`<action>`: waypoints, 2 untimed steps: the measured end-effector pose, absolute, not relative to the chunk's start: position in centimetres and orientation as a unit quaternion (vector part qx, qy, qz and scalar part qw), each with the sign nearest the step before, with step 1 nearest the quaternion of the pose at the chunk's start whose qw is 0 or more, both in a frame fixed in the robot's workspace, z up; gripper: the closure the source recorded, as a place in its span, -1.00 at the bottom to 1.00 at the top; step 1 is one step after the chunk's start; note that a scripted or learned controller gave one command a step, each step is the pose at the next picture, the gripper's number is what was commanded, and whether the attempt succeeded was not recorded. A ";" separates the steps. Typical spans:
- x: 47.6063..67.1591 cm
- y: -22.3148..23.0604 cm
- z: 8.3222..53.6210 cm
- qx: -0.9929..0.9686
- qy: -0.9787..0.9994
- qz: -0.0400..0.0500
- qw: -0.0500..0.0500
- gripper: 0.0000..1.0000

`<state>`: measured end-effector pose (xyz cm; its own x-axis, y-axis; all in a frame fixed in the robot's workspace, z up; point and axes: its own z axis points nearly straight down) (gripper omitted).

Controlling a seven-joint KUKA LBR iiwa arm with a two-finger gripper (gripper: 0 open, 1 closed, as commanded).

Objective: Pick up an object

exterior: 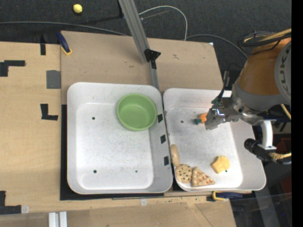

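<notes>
From the camera above the bench I see the gripper (211,122) low inside the right bin (246,181), close to a small orange piece with a green end — maybe a toy carrot (200,120) — that lies in the upper middle of this bin, just left of the tool. If the tool is open or closed, I cannot tell; the metal block hides it, and nothing shows as held. I think the step now is to come down on this carrot, so the tool should first be centred over it, not beside it, and go down straight, because the piece is small and will easily slide on the smooth white floor. The other things in this bin are far from it: a yellow piece (220,164) toward the lower right, and near the front rim a pizza slice (201,178), a round cookie (183,173) and a pale long piece (174,153) beside the left wall. Around the carrot the floor is bare, so there is good room for moving, and the dividing walls are well apart from it. The left bin (78,141) holds a green bowl (137,111) near its upper right corner — nothing there disturbs the arm.
</notes>
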<state>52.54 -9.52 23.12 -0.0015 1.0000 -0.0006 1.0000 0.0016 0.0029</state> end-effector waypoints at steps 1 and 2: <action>52.6 -9.5 25.5 0.707 0.708 0.000 0.001 1.00; 54.8 -4.5 24.4 0.705 0.709 0.000 -0.001 1.00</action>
